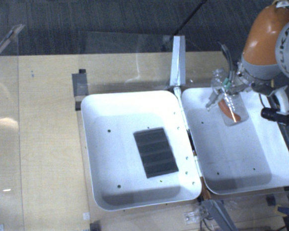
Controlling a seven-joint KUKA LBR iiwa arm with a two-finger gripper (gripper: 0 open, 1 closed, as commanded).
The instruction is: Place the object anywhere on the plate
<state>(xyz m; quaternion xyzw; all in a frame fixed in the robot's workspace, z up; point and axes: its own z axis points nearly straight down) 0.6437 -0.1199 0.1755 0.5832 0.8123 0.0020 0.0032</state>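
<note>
Orange-red and narrow, the object (229,110) sat between the fingers of the gripper (227,106), pinched there above the upper part of the right bin (249,176). The grey arm (271,42) with its orange band came in from the right. In the left bin (107,145) the dark ribbed plate (156,152) lay flat near the middle, well apart from the object, on the wooden bench (42,145).
</note>
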